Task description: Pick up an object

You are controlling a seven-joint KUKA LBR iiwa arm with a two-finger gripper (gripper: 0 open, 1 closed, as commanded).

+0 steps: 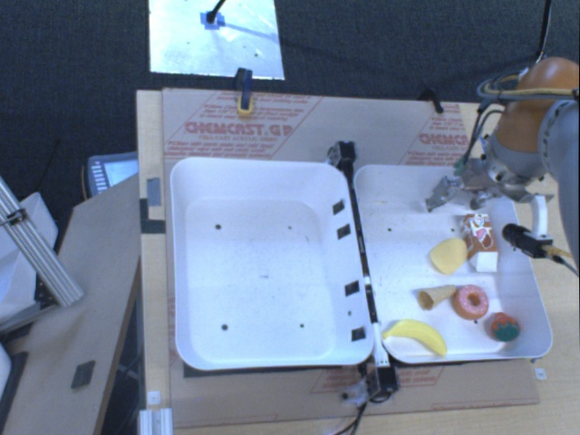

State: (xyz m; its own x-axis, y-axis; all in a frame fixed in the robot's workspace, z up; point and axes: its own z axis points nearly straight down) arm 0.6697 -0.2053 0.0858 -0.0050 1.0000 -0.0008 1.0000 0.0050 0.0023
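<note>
Two shallow white bins sit side by side on the desk (149,270), which is covered under them by a brown sheet printed with red lettering (237,127). At the far left, off the desk, a ribbed metal rail (36,256) slants across a lighter surface. Behind the desk a square shiny plate (216,24) lies on the dark floor, and a yellow clamp (245,105) grips the sheet's far edge. The left bin (186,188) has small dark spots on its floor. A black divider strip with clips (355,243) runs between the two bins. The right bin (381,188) carries all the toys, gathered toward its right and near side: a yellow banana (417,336) by the near wall, an ice-cream cone (436,295) lying on its side just beyond it, a pale yellow rounded piece (448,256), a pink-frosted donut (470,302) just beside the cone, a small red-and-white figure (478,230), a white block (487,262) touching it below, and a red-and-green fruit (504,327) in the near right corner. The gripper (441,195) is over the far part of the right bin, apart from the toys, its metal fingers spread narrowly with nothing between them. The grey arm with its orange band (535,107) reaches in from the right.
</note>
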